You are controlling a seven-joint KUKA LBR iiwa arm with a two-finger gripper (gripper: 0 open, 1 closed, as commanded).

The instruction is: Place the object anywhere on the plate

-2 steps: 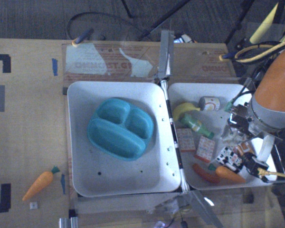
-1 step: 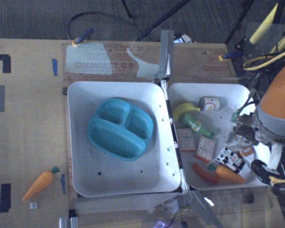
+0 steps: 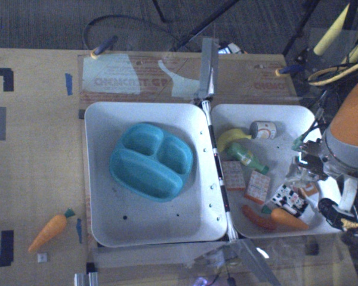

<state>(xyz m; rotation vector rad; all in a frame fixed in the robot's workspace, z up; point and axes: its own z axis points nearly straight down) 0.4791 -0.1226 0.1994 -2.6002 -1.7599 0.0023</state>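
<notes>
Sitting in the left bin (image 3: 101, 219), a blue 3-compartment plate (image 3: 151, 161).

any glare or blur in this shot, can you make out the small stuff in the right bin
Camera view: soft overall, small print on the cards unreadable; pale glare on the clear sheet behind the bins; the blue plate reads cleanly; the gripper is blurry, fingers indistinct; the right bin looks evenly lit.
</notes>
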